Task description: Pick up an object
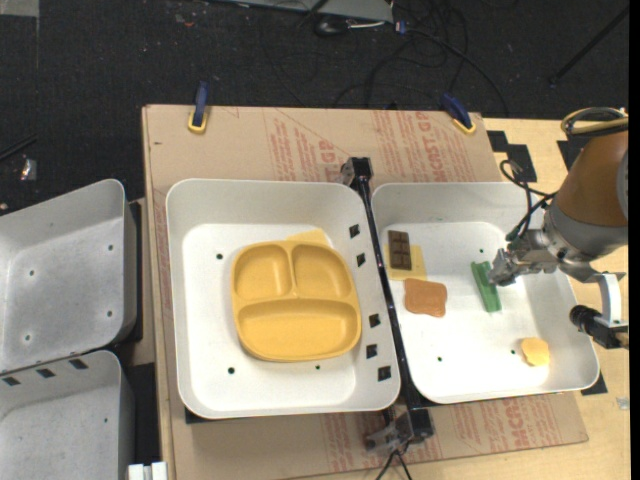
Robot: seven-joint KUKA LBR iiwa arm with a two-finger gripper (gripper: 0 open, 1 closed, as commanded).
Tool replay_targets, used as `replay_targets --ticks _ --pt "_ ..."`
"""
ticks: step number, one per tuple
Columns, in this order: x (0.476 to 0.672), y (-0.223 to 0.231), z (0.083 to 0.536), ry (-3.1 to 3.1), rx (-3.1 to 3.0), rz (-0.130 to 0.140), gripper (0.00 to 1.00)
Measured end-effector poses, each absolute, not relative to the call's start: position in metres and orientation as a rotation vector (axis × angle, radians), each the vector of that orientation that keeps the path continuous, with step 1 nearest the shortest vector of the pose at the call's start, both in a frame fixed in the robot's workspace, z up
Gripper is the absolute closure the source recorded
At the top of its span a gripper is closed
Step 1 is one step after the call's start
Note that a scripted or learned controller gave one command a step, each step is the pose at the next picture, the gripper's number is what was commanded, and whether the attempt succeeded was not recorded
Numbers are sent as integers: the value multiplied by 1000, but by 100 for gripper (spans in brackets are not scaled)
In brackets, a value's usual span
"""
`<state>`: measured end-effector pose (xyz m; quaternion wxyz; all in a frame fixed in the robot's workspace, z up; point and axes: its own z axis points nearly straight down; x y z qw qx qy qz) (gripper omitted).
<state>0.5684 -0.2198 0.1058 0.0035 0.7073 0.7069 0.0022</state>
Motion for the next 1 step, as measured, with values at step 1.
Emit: replay_targets --ticks 1 --pt "573 -221 149 2220 2215 3 100"
